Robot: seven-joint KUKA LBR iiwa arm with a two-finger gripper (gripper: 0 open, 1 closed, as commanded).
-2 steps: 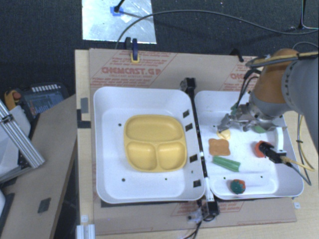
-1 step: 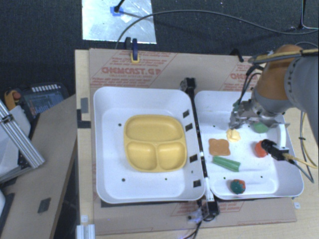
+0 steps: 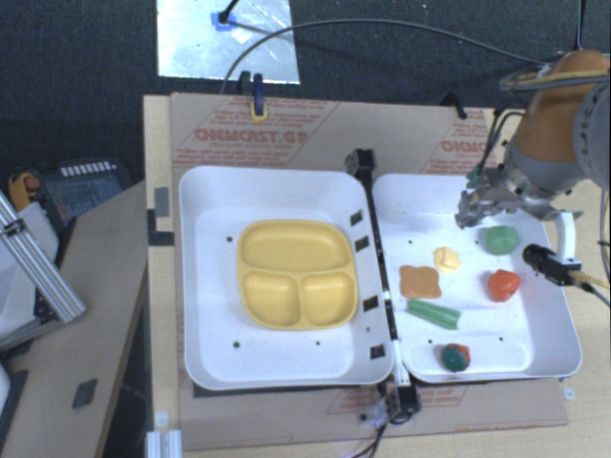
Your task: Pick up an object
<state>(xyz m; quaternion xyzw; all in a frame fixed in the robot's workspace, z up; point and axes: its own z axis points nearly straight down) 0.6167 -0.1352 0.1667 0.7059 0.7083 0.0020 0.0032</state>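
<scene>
STEP: approach for pick | GRIPPER [image 3: 474, 210]: above the right bin [image 3: 554, 351], far edge; finger spacing cannot be told | TARGET: green round piece [image 3: 499, 239], just beside gripper; red piece [image 3: 503, 283] and pale yellow piece [image 3: 446, 258] near | METHOD: centre over one piece, descend vertically, avoid neighbours | RISK: closing off-centre nudges the piece away

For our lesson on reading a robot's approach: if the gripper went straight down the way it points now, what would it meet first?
Probably the bare floor of the right bin, just left of the green object. The gripper hangs beside it, though depth is unclear.
</scene>
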